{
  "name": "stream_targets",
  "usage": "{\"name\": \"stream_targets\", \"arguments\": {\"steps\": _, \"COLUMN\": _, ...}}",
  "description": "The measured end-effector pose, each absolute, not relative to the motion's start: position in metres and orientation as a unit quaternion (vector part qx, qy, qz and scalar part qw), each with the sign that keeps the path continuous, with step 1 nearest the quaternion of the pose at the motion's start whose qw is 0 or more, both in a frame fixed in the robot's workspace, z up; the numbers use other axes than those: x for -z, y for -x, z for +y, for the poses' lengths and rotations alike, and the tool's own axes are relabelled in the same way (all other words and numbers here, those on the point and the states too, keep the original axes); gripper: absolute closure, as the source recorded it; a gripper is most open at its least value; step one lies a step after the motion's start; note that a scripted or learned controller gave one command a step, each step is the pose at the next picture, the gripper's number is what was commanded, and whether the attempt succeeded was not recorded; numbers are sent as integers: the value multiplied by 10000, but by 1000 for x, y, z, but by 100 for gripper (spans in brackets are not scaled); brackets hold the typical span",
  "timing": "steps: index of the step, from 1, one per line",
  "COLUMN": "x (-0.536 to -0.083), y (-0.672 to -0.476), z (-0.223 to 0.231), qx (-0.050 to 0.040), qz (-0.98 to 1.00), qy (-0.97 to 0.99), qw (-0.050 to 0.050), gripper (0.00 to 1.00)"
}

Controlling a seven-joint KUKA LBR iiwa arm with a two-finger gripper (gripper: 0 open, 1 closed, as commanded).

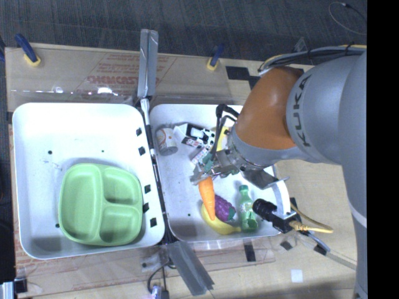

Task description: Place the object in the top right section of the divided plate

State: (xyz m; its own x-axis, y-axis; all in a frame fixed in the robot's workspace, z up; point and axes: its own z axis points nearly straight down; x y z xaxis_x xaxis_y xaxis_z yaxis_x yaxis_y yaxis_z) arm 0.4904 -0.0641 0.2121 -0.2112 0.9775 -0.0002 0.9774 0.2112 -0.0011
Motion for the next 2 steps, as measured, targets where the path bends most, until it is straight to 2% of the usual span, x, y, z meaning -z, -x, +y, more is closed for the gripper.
{"name": "stream_targets", "arguments": {"steps": 1, "x": -240, "y": -489, "z": -85, "qx": -3, "qz": -8512, "qy": 5248, "qw": -6, "gripper": 100}}
{"name": "stream_targets", "arguments": {"steps": 2, "x": -327, "y": -477, "z": -44, "qx": 5, "qz": -8385, "qy": 5450, "qw": -8, "gripper": 100}}
